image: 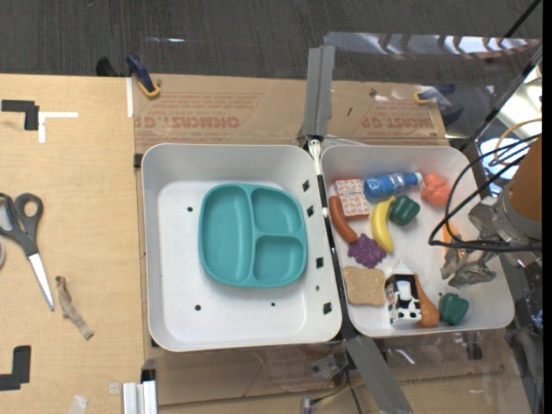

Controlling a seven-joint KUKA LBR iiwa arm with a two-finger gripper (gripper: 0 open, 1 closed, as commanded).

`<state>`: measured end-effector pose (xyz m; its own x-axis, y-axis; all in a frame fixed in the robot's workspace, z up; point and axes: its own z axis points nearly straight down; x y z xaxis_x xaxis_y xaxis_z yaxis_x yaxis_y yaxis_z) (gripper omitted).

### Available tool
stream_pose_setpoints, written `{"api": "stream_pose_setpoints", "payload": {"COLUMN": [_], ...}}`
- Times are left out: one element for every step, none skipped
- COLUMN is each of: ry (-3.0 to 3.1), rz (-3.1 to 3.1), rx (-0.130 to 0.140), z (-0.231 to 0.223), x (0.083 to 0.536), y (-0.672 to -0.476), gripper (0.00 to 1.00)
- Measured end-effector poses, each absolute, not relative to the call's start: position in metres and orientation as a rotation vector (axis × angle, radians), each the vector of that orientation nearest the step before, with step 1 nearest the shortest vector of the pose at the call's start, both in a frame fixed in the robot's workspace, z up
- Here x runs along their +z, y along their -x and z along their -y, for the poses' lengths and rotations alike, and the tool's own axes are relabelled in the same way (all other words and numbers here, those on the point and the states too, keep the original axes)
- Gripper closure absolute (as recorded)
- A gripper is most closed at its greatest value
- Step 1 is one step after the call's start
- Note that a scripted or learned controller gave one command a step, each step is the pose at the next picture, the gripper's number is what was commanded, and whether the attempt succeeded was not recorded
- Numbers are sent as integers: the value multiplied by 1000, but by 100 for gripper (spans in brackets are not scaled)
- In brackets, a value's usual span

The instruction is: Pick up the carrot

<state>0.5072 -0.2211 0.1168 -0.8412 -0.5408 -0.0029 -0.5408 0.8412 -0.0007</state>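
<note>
The carrot [429, 314] lies in the right bin [483, 317], near its front edge, a small orange piece tucked between the black-and-white carton [402, 297] on its left and a green pepper [453, 307] on its right; it touches the carton or sits just beside it. The claw [470, 270] hangs over the right side of the same bin, above and to the right of the carrot and apart from it, with the green pepper just below it in the view. Whether the claw is spread or pressed together cannot be told, as its metal parts blur against the white bin and dark cables cross in front; nothing shows gripped in it. The arm [526, 188] comes in from the right, its orange band near the bin's far right rim. Elsewhere in the right bin are a slice of bread [365, 285] left of the carton, purple grapes [367, 250] above the bread, a banana [381, 225], a sausage [341, 219] along the left wall, a small red-and-white box [351, 197], a blue bottle [391, 184], a second green pepper [403, 210] and a pinkish-orange item [436, 190] near the back. The left bin [172, 317] holds a teal divided tray [254, 235]. Scissors [26, 240] lie on the counter [69, 162] well to the left.
</note>
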Motion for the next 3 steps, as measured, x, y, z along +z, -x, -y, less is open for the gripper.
{"api": "stream_pose_setpoints", "payload": {"ry": [885, 654, 662], "rz": [-3011, -3069, -3062], "rx": [0, -1, -3], "z": [221, 221, 219], "x": [117, 93, 103], "y": [-507, -488, -490], "gripper": [0, 0, 100]}}
